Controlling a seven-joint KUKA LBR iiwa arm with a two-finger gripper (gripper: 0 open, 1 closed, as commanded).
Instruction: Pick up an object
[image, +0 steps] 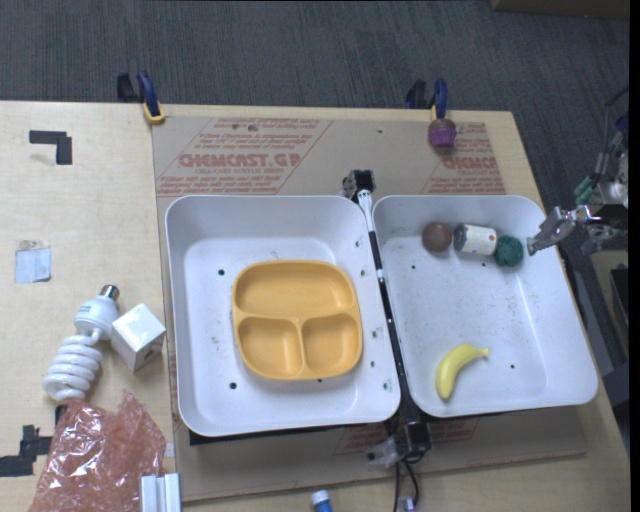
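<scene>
**At the right bin's far-right rim: gripper parked, nothing picked yet**

At the upper right edge of the right-hand shallow white bin (560, 340) sits the metal two-finger gripper (548, 232), and honestly I can't tell if the fingers are open or closed, too small and cluttered there.

Closest thing to it is the dark green ball (510, 251), just inside the rim, toward the bin's middle from the gripper. Beside that lies a white cylinder with a red end (476, 239), long axis roughly across the bin, then a brown ball (436, 237). The yellow plastic banana (457, 369) lies well apart, near the front wall, tilted diagonally.

Readable writing: "CHEMCAST G P" in red on the brown protective sheet (240, 150) behind the bins.
</scene>
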